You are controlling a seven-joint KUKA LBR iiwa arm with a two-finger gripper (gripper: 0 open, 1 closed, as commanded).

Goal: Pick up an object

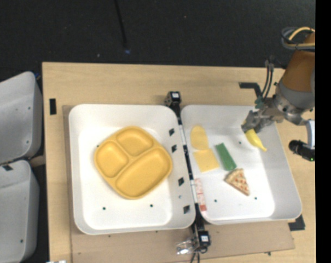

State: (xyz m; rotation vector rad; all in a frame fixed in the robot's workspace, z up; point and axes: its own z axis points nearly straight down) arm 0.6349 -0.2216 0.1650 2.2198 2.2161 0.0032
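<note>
My gripper (251,127) hangs over the back right part of the right bin (274,201). It is shut on the upper end of a small yellow banana (257,140), which slants down and to the right from the fingertips. Left of it in the same bin lie a pale yellow oval piece (198,137), a yellow cheese square (206,160), a green stick (226,156) and a pizza slice (238,181).
The left bin (83,201) holds a yellow divided plate (133,161). A ridge with black clips (181,163) separates the two bins. The grey arm with its orange band (297,73) comes in from the right edge.
</note>
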